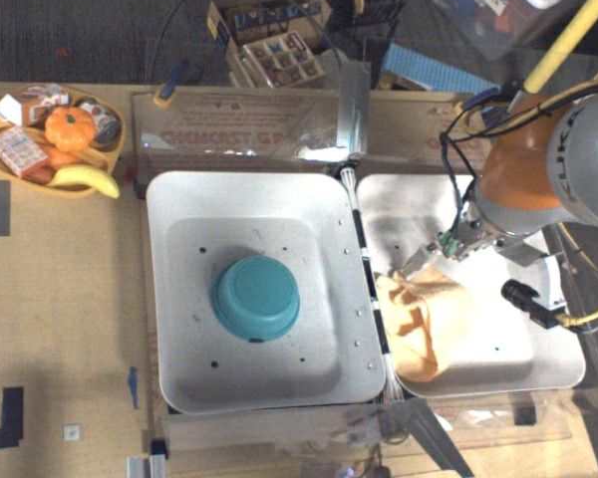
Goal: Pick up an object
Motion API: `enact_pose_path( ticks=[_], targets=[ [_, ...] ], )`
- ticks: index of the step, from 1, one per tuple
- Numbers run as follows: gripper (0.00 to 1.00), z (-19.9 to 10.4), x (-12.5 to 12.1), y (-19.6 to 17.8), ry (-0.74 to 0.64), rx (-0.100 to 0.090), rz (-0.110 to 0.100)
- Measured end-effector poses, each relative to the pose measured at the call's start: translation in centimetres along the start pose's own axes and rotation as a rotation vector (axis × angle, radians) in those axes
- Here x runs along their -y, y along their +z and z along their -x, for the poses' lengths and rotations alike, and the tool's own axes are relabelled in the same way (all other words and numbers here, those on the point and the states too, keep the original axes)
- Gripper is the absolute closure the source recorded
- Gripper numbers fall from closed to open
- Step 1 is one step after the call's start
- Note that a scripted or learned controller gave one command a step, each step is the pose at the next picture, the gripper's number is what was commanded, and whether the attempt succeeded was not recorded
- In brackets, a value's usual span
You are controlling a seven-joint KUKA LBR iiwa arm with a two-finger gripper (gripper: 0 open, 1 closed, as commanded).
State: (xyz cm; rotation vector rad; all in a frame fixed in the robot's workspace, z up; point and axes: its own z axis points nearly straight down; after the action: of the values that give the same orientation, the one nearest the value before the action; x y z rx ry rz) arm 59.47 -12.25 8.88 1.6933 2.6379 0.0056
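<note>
Camera view: a slanted look down on two white bins side by side on a bench.
Left bin (179,227): holds a teal bowl (258,298), upside down, near its middle and well apart from the walls.
Right bin (548,366): holds a tan cloth (426,325), crumpled, lying against the bin's left wall and reaching toward the front edge.
Arm (568,157): grey with an orange band, reaching in from the right over the right bin's back half.
Gripper (429,257): low over the right bin, pointing left, its tip at the cloth's upper edge.
Claw state: cannot tell; the tip is too small and blurred against the cloth to judge.
Contact: the tip looks to be touching or just above the cloth; a grip cannot be confirmed.
Bench, far left: a yellow basket (5,162) with toy fruit, a banana (85,178) at its front.
Behind the bins: a clear panel (239,127), standing along the back edge.
</note>
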Motion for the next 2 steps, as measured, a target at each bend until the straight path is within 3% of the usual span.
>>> enact_pose_path(
  ticks=[1,2],
  targets=[
    [0.00,-0.8,-3.9,0.0,0.048,0.001,0.001],
    [0.00,-3.1,0.8,-0.1,-0.056,0.000,0.002]
  ],
)
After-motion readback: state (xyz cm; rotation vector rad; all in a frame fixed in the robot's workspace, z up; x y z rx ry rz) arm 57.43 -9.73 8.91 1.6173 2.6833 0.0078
